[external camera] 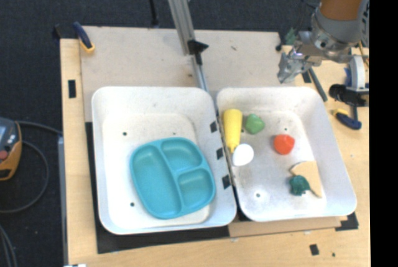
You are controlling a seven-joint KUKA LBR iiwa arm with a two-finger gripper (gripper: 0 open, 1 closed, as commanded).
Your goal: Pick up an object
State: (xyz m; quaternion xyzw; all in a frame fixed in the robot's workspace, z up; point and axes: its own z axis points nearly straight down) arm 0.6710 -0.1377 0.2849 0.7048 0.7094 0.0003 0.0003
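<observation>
My arm comes in from the right, orange band up top, grey wrist below it, and my claw (291, 70) hangs over the bare bench just past the far edge of the right bin (333, 135). Nothing sits under it. Whether it is released or clenched I cannot tell from this slant, the tip is too small and dark.

Down in the right bin, the things to pick from. A yellow banana-shaped piece (232, 127) lies along the near-left wall, and a white ball (242, 154) touches its lower end. Just beside the yellow piece's upper end sits a green lump (254, 124). Near the middle of the bin, a red-orange ball (283, 144) stands on its own. Toward the front right corner, a tan wedge (310, 175) lies flat with a dark green object (299, 185) right against its left side.

All of them are well apart from my claw, which is outside the bin altogether.

In the left bin (106, 116), a blue divided plate (172, 177) lies toward the front right, three compartments showing.

Between the two bins' far corners a slanted aluminium post (180, 10) rises from the bench (130, 57). A blue and yellow clamp (83, 37) grips the bench's far left corner
</observation>
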